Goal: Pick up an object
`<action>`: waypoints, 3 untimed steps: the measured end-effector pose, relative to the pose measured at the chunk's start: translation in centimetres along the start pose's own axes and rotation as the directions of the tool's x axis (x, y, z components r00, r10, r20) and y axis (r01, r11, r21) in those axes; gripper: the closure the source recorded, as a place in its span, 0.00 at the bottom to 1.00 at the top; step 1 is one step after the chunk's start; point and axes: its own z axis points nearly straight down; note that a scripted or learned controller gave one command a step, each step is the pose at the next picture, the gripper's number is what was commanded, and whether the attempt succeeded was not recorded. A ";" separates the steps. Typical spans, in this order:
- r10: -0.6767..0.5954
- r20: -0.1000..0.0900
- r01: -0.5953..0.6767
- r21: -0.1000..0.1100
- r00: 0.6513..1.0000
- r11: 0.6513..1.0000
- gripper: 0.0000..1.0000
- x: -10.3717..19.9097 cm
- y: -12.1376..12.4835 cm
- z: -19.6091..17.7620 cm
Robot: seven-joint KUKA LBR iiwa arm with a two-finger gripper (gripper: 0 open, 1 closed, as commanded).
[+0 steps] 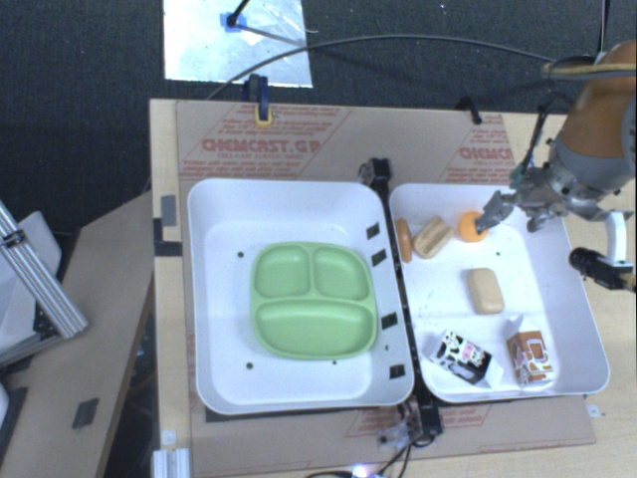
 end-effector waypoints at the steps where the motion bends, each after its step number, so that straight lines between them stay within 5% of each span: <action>1: -0.002 0.002 0.002 -0.012 1.000 1.000 0.00 0.0 0.3 -0.7; 3: 0.000 0.001 0.000 -0.009 1.000 1.000 0.00 0.4 -0.8 9.3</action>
